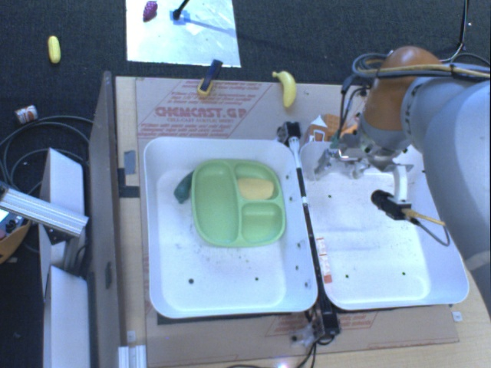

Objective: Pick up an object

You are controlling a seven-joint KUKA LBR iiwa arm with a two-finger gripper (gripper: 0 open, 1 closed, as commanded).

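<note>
Arm: the grey arm [453, 129], with its orange band [406, 71], is being reached in from the right over the far part of the right bin [383, 282].
Gripper: the gripper [337, 164] is being held low at the far left corner of the right bin, close to the rims where the two bins are meeting.
Gripper state: it is being hidden by the slant of the view; spread or pressed together cannot be told.
Nearest thing: an orange-and-white thing [328, 125] is being seen just beyond the gripper, at the same far corner; whether it is lying inside the bin or on the rim cannot be told.
Left bin: the left bin [230, 290] is being occupied by a green divided plate [230, 213], lying flat towards its far side, well apart from the gripper.
Plate contents: a pale yellow piece [255, 187] is being carried in the plate's far right compartment.
Beside the plate: a dark green thing [183, 186] is being pressed against the plate's left edge, on the bin floor.
Beyond the bins: a banana [288, 88] and a yellow-and-dark tool [209, 79] are being borne by the printed cardboard [230, 106].
Farther off: a purple thing [150, 9] is being shown on a shiny sheet [192, 29], and a small yellow thing [54, 48] is being left on the dark floor.
</note>
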